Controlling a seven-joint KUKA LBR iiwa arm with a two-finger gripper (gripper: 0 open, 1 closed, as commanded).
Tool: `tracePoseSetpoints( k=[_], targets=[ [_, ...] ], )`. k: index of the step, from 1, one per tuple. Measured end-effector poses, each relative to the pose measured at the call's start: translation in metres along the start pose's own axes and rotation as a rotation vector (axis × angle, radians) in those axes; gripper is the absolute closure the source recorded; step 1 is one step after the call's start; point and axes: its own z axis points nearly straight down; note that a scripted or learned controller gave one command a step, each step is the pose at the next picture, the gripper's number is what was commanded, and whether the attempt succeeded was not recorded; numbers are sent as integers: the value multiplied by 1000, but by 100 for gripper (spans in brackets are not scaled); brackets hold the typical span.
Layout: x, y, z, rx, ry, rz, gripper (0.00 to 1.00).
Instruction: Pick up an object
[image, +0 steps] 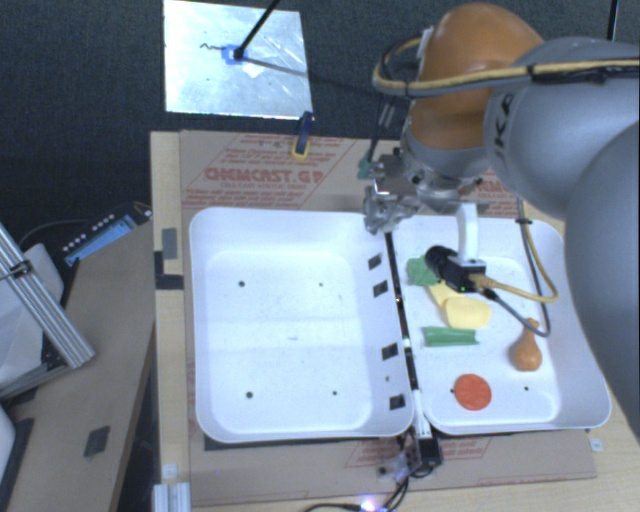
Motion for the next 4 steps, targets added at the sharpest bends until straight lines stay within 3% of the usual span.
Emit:
tracePoseSetpoints(
  k=[1, 2, 3, 4],
  targets=[
    [-6, -69, 88, 24, -4, 11, 100],
    [77, -13, 189, 12, -1, 2, 100],
    [14, -12, 76, -1, -5, 15, 100],
    [108, -15, -15, 0, 3, -1, 100]
  ],
)
